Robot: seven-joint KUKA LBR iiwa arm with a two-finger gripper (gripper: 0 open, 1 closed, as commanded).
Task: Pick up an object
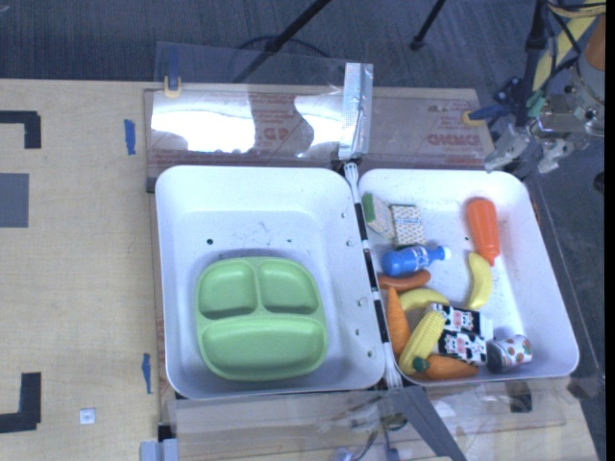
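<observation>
The right bin (548, 257) holds a pile of toy food. An orange bottle-shaped piece (483, 227) and a banana (478, 281) lie toward its right side. A blue bottle (413, 258) and a small patterned card box (407, 224) lie near the divider. Lower down are a carrot (396, 317), a corn cob (423, 339), a black-and-white carton (463, 334) and a small spotted ball (514, 351). My gripper (530, 154) hangs above the bin's far right corner, open, with nothing between its fingers.
A green divided plate (259, 317) lies in the left bin (192, 200). A clear plastic sheet and a taped post (356, 109) stand behind the bins. Cables and tripod legs (538, 27) run at the back right.
</observation>
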